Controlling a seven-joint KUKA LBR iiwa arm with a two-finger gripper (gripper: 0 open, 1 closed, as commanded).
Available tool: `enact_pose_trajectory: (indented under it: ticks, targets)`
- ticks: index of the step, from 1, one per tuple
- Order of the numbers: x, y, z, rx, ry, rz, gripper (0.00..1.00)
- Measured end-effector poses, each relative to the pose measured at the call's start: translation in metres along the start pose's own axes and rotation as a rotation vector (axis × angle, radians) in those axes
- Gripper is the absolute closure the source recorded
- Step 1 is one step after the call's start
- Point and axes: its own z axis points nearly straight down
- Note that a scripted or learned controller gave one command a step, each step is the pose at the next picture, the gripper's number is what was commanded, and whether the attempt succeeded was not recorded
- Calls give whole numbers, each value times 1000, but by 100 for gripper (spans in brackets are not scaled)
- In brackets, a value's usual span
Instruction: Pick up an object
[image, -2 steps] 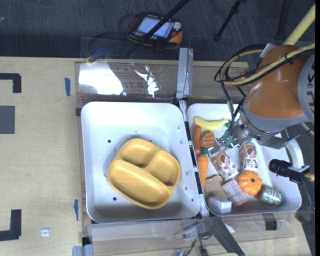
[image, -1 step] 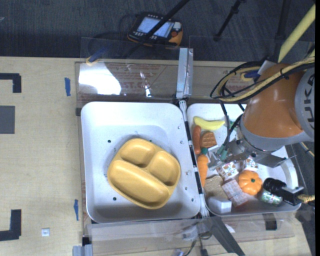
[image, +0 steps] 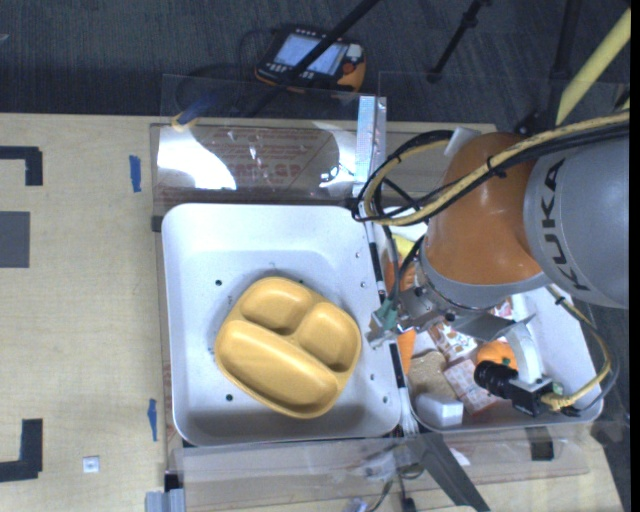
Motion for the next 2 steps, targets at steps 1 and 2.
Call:
enact_pose_trajectory:
  ticks: [1, 2]
  targets:
    - [-60, 47, -47, -7, -4, 107, 100]
    - [-1, 42, -12, -1, -1, 193, 100]
